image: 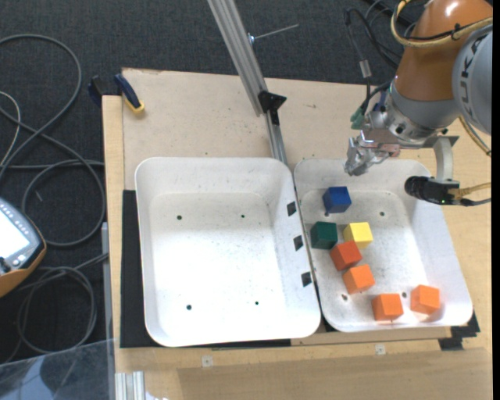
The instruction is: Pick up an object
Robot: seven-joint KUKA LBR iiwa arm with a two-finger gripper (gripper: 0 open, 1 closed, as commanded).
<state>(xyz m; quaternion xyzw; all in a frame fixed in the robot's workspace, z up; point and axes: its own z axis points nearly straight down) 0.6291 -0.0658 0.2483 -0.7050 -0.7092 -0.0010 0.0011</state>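
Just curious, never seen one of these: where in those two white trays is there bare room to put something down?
The left tray: all bare floor. In the right tray, blocks crowd the middle and near corner, from blue block to orange blocks.

You see the grey KUKA arm (469, 58) with a wide, shiny orange band (437, 31) above its wrist. Part of a dark letter marking shows on the grey shell beside this band. Under the band comes a rounded silver-grey wrist section (418, 105). Thin dark cables (383, 19) loop over the top of the band and run down toward the small metallic two-finger gripper (358, 164). Just above the gripper you notice a small green part and a pinkish plate.
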